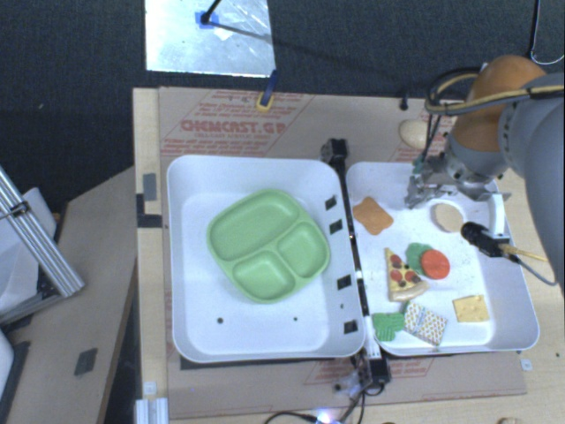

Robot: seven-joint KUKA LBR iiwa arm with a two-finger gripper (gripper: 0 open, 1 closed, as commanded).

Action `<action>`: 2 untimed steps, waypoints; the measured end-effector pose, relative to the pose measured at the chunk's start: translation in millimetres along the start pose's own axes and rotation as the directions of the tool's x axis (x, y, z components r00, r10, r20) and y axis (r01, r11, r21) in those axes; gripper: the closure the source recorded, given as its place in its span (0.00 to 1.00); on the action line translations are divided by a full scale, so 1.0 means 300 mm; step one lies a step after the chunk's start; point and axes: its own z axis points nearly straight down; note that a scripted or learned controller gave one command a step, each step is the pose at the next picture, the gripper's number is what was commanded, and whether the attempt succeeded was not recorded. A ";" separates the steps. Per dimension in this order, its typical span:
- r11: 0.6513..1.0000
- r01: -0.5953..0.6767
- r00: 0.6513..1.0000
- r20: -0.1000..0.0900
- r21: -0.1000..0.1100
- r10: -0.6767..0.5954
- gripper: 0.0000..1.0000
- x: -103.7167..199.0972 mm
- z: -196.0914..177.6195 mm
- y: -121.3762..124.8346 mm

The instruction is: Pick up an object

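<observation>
Two shallow white bins sit side by side on a brown sheet printed in red with repeated rows of lettering. The clearest row, behind the left bin, appears to read "CHEMCAST GP"; the other rows are too faint or too far under the bins to read.

The left bin holds a pale green divided plate with three compartments, set at an angle near its middle.

The right bin holds the toy food that could be picked up:
- An orange-brown toast piece lies near the dividing wall at the back.
- A pale round biscuit lies to its right.
- A pizza slice lies in the middle, just beside a green leaf and a red tomato.
- A yellow cracker lies toward the front right.
- A green piece and a checkered packet lie touching at the front left.

The gripper hangs over the back of the right bin, between the toast piece and the pale round biscuit. Nothing is seen in its grasp, and I cannot tell whether it is open or closed.

A crinkled foil sheet lies on the dark floor behind the bench.
</observation>
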 end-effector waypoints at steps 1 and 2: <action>1.000 0.000 1.000 0.000 0.001 0.000 1.00 0.007 -0.151 -0.010; 1.000 0.002 1.000 0.000 -0.002 -0.002 1.00 0.020 -0.320 0.026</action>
